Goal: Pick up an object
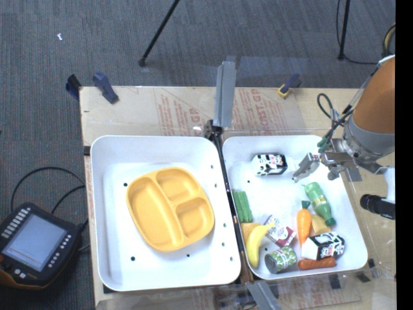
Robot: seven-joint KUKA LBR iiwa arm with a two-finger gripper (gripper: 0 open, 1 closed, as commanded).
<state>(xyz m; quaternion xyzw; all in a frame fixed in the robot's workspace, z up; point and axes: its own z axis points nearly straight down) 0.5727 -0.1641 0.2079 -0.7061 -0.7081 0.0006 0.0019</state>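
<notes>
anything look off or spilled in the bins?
Nothing spilled or damaged. The yellow divided plate sits askew in the left bin, turned against the bin's edges. In the right bin, toys lie jumbled at the near end: banana, carrot, green can.

We see a dark grey carpet floor [193,24] around a cardboard-covered bench [161,112]. Thin black stand legs [161,28] cross the carpet, and a handheld control pendant [35,243] lies at left.
</notes>
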